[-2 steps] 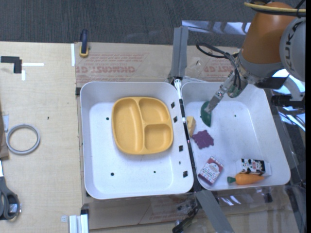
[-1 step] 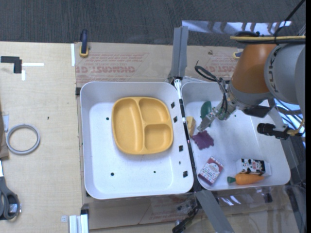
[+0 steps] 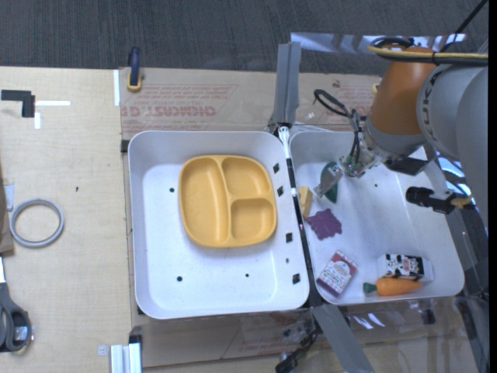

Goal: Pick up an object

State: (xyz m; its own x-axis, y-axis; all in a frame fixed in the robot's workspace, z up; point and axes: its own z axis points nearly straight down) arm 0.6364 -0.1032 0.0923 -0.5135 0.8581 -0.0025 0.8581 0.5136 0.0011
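My gripper (image 3: 329, 183) hangs low over the upper left part of the right bin (image 3: 435, 239), its tip pointing down and left. Just left of it a small yellow wedge (image 3: 305, 200) lies against the bin's left wall. A purple flat piece (image 3: 324, 223) sits just below the gripper. A dark green bit shows at the gripper tip; I cannot tell whether it is a separate object. Lower in the bin lie a red and white packet (image 3: 336, 274), a black and white carton (image 3: 403, 266) and an orange carrot (image 3: 396, 287).
The left bin (image 3: 155, 270) holds a yellow divided plate (image 3: 227, 200). On the bench at the left lie a grey ring (image 3: 35, 222) and scissors (image 3: 12, 325). A black cable (image 3: 334, 103) loops behind the right bin.
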